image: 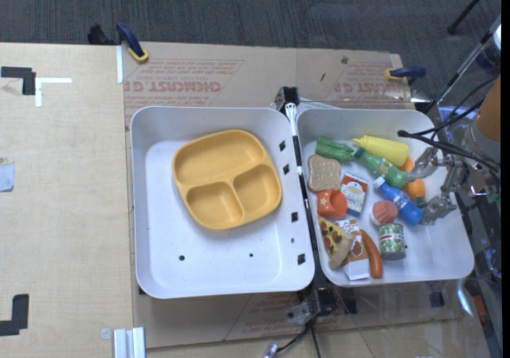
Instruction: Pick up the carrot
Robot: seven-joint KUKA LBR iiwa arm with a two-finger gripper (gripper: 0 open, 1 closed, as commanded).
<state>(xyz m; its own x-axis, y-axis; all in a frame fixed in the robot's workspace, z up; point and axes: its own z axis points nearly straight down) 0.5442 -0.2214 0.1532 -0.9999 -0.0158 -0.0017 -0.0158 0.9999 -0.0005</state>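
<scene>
You see carrot (pixel 413 186), small, orange, near right bin's (pixel 446 265) right side, just beside blue bottle (pixel 398 199) and green bottle (pixel 381 165). End effector (pixel 434 185) just right of carrot, fingers spread, nothing between them. Crowding carrot: yellow mustard bottle (pixel 382 146) above, red-capped item (pixel 385 211) lower left, green can (pixel 392 241) below. Further left you find bread slice (pixel 323 173), tomato (pixel 331 204), pizza slice (pixel 338 240), sausage (pixel 371 253). Left bin (pixel 159 261) holds yellow divided plate (pixel 227 178). Both bins on worktop (pixel 64 189).
</scene>
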